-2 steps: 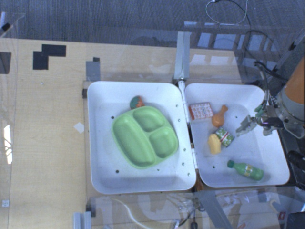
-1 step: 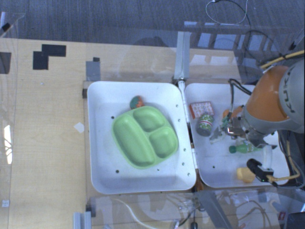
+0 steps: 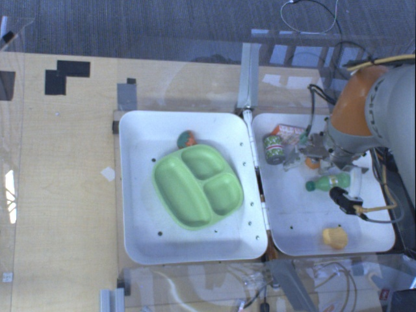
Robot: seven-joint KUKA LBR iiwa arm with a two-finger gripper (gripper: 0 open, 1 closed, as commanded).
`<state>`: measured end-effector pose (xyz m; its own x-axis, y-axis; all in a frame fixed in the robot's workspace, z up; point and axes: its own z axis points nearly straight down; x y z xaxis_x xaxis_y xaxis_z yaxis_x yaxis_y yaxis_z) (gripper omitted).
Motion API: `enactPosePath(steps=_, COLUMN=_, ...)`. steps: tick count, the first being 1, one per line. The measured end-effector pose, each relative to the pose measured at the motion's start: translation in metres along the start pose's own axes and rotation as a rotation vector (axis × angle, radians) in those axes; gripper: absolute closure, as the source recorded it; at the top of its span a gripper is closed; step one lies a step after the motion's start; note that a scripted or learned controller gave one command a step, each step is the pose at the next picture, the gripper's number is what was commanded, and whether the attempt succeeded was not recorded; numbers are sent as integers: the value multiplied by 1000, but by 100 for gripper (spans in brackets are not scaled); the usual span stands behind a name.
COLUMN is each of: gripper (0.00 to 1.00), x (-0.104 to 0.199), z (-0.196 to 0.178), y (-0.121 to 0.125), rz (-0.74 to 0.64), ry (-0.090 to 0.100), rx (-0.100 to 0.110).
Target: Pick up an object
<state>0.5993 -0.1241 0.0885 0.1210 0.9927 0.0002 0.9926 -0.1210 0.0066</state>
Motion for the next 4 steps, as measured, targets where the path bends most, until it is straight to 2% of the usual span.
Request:
enactPosePath(steps=1, gripper=0, x=5, z=3, y=46, rz=4, ry=1, rx=53)
enactPosePath(steps=2, gripper=100, x=6, z=-10, y=49, rz=-3, ry=-3, rx=45)
enactPosePath(steps=3, gripper=100, x=-58, z=-57, y=80, rz=-235, ry=-3, rx=-4)
enactPosePath(steps=4, gripper=0, x=-58, z=-57, y=80, rz=-236, ry=-3, rx=-3)
